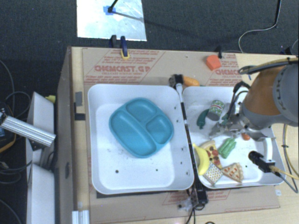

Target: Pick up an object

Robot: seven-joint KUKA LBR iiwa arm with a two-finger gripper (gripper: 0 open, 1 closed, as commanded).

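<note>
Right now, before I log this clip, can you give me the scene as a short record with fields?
left bin: blue divided plate
right bin: banana, green toy, dark green item, can, pizza slice
gripper: low over the right bin, near the can; fingers unclear
held object: none visible
bench behind bins: orange block

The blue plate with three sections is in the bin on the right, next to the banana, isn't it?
Not quite. In the camera view the blue plate sits in the left bin. The banana lies in the right bin, across the divide from it.
</note>
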